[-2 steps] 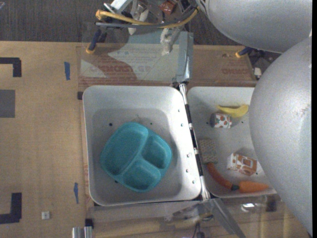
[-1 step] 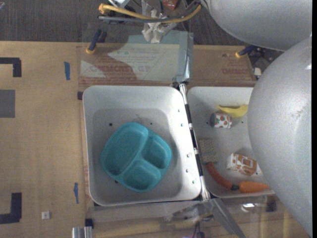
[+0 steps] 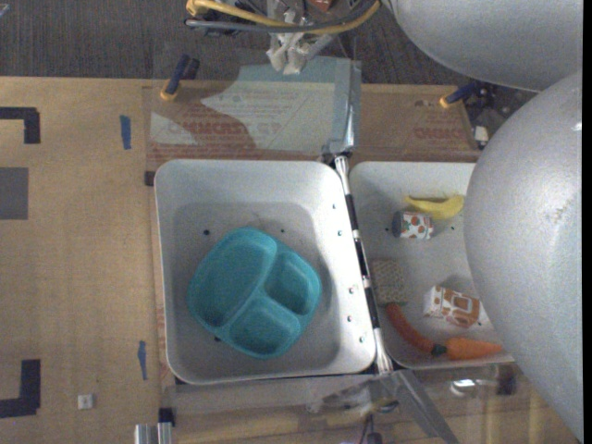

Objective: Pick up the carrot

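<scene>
The carrot [image 3: 474, 348] is orange and lies on its side near the front edge of the right bin [image 3: 370, 188]. Part of it is hidden under the grey arm [image 3: 532, 248] that covers the right of the view. The gripper [image 3: 289, 55] sits far off at the top of the view, beyond the back rims of both bins, with pale fingertips pointing down over a clear sheet. Nothing shows between its fingertips.
A red chili-like piece [image 3: 410, 329] lies just left of the carrot. The right bin also holds a white-and-orange carton [image 3: 453, 307], a small box [image 3: 413, 225], a banana [image 3: 435, 205] and a brown pad [image 3: 388, 280]. A teal divided plate [image 3: 256, 290] lies in the left bin [image 3: 176, 248].
</scene>
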Robot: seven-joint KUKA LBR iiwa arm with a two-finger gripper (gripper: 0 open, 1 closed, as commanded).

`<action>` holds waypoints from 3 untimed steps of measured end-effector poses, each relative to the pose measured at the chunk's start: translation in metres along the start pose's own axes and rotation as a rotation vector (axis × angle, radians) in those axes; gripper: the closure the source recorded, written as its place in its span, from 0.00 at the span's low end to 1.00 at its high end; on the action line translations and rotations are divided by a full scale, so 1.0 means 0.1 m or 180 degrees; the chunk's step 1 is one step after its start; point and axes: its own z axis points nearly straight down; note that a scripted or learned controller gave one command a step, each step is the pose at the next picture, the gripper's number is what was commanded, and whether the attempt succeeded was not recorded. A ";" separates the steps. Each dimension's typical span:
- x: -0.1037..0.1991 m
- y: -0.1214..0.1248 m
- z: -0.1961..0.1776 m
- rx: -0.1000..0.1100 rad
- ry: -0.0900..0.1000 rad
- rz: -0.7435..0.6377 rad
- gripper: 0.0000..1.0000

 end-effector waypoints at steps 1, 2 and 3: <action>-0.03 -0.09 0.25 0.0000 -0.0037 -0.0320 1.00; -0.02 -0.11 0.25 0.0001 -0.0035 -0.0334 0.00; -0.02 -0.11 0.25 0.0001 -0.0035 -0.0334 0.00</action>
